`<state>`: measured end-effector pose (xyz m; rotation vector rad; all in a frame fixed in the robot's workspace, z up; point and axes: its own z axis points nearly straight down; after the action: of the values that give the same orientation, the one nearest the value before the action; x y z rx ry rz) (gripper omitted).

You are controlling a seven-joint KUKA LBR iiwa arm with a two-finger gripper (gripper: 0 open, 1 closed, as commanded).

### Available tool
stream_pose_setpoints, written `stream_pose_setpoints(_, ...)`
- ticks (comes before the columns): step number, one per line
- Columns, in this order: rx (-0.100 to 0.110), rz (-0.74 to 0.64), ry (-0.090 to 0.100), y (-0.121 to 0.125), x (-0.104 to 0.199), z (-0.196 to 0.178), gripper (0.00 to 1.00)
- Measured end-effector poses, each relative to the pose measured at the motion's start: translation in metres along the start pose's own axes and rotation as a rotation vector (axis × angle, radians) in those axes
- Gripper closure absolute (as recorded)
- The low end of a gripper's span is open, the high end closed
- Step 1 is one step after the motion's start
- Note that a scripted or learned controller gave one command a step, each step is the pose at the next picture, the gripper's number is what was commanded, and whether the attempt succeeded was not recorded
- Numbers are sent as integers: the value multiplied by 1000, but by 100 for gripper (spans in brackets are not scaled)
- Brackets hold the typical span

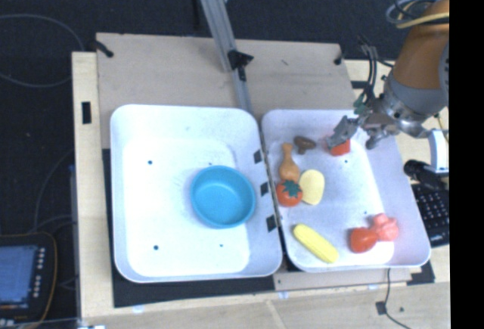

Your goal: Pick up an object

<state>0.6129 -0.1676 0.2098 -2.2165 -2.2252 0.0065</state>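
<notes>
My gripper (pixel 360 134) hangs open over the back of the right bin (pixel 401 191), its two fingers spread apart. A small red object (pixel 339 145) lies just below the left fingertip (pixel 345 128), beside it and outside the gap. Nothing sits between the fingers. Further left in the same bin lie a small brown piece (pixel 305 144), a tan drumstick-shaped toy (pixel 288 161), a red tomato (pixel 288 193) and a pale yellow lemon (pixel 311 187). Toward the front lie a yellow banana-like toy (pixel 315 243), a red object (pixel 363 240) and a pink one (pixel 386 226).
The left bin (pixel 144 138) holds a blue bowl (pixel 221 196). A grey metal post (pixel 215 10) slants down to the back edge between the bins. A black keyboard (pixel 427 203) lies right of the right bin.
</notes>
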Motion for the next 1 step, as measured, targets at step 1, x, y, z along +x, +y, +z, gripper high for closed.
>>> stream_pose_setpoints(1, -1, 3, 0, -2, 5, 61, 0)
